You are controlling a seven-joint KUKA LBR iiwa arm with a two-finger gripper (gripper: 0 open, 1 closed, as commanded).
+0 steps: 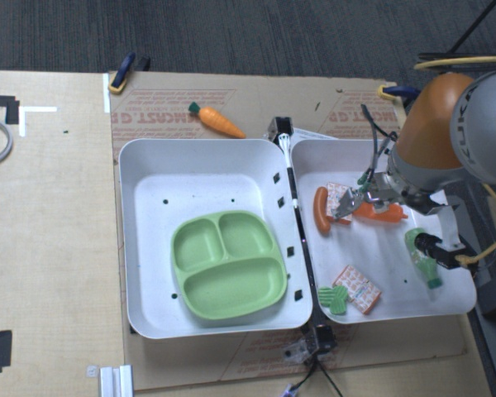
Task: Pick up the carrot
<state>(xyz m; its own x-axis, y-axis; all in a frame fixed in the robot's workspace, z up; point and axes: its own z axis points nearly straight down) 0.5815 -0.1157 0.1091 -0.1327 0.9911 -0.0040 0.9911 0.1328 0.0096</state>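
A toy carrot (217, 120), orange with a green top, lies on the cardboard just behind the left bin's back rim, outside both bins. My gripper (348, 205) is low inside the right bin (397, 304), near its upper middle and far to the right of that carrot. It hangs over a small pink-and-white packet (338, 194). An orange-red, carrot-like item (382, 213) lies just to the gripper's right, partly hidden under the wrist.
A green divided plate (229, 263) sits in the left bin (149, 180). The right bin also holds a red sausage (321, 210), a green bottle (424, 257), a cracker box (359, 288) and a small green item (334, 298). A blue clamp (122, 72) sits at the cardboard's back left.
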